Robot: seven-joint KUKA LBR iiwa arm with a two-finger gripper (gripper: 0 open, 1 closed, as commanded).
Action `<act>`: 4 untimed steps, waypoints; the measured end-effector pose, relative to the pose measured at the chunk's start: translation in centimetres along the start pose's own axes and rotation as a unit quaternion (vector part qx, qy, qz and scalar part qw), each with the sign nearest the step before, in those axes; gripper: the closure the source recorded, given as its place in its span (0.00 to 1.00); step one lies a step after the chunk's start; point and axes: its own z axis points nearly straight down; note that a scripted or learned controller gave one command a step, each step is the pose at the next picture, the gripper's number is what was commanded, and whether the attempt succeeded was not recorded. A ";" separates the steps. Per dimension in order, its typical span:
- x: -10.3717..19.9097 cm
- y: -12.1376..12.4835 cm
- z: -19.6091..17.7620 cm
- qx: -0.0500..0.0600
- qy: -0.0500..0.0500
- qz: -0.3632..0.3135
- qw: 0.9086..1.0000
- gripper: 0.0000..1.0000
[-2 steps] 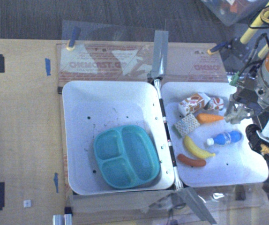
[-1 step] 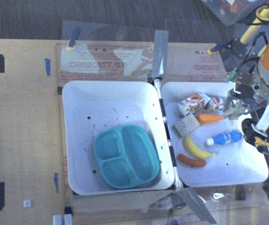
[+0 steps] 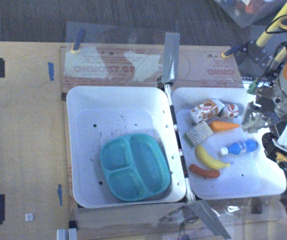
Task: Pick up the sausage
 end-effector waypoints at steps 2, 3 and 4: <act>-4.5 -1.0 3.3 0.000 0.000 0.017 1.000 1.00; -4.3 -1.1 3.7 0.000 0.001 0.045 0.999 1.00; -5.8 -0.4 2.6 -0.003 0.000 -0.072 0.997 1.00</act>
